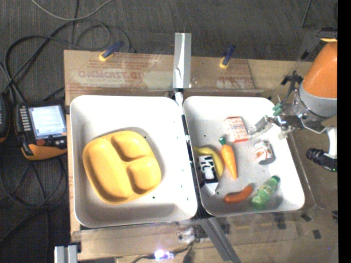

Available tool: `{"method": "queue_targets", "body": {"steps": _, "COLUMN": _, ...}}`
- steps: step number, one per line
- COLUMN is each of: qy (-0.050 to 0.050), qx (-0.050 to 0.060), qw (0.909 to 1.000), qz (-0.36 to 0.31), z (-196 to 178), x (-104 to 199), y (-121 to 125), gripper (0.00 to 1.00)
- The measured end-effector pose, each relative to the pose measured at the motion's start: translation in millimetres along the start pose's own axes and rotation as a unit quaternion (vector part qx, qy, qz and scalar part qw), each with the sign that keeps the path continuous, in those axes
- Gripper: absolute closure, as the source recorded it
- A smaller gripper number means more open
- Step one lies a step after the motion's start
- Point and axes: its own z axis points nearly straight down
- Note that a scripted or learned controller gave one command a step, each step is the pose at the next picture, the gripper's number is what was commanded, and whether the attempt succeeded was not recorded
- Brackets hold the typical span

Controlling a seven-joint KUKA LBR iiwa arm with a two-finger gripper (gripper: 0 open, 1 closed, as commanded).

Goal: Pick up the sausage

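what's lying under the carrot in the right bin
A banana pokes out from under the carrot, beside a black packet. The banana's right part is covered, so how far it runs is hidden.

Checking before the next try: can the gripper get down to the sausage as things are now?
Probably yes. The sausage lies uncovered near the right bin's front edge. The green bottle sits close beside its right end and the carrot lies just behind, so room is tight. The gripper hovers farther back.
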Motion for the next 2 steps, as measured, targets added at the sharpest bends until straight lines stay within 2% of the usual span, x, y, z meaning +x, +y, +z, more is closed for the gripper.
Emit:
{"method": "queue_targets", "body": {"steps": 1, "qy": 0.0, "qx": 0.0, "qw": 0.999, "qz": -0.045, "z": 83, "x": 26, "y": -34, "gripper": 0.0}}
{"method": "queue_targets", "body": {"steps": 2, "qy": 0.0, "qx": -0.001, "qw": 0.9997, "qz": -0.023, "z": 111, "x": 81, "y": -12, "gripper": 0.0}}
